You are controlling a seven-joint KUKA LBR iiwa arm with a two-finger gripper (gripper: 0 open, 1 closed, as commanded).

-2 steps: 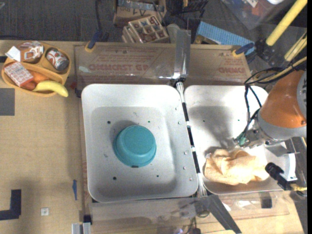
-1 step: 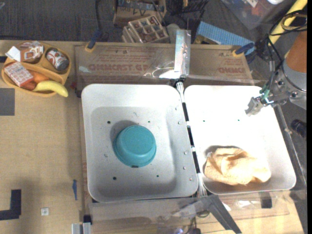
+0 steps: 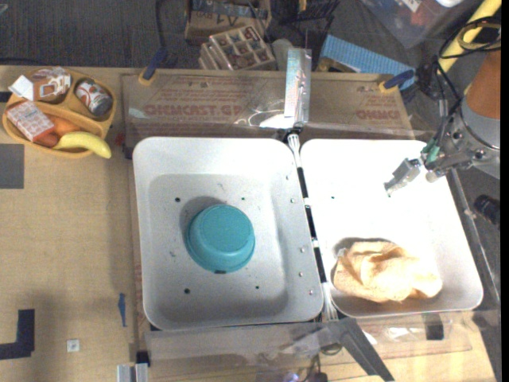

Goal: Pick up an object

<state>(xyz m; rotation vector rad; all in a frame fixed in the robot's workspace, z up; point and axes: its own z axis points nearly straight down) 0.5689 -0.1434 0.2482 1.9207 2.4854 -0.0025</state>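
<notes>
Pincer [image 3: 400, 175] at right of frame, above right bin [image 3: 358, 165]; grip state impossible to tell. Cloth [image 3: 383, 271] crumpled lower right, bowl [image 3: 221, 237] upturned in left bin [image 3: 159, 173]. Risk: pinching only a loose fold, or slipping off the bowl's smooth dome.

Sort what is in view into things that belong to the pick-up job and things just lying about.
Job: teal bowl in left bin; crumpled tan cloth in right bin; pincer.

Lying about: yellow dish with banana; cardboard sheet.
</notes>
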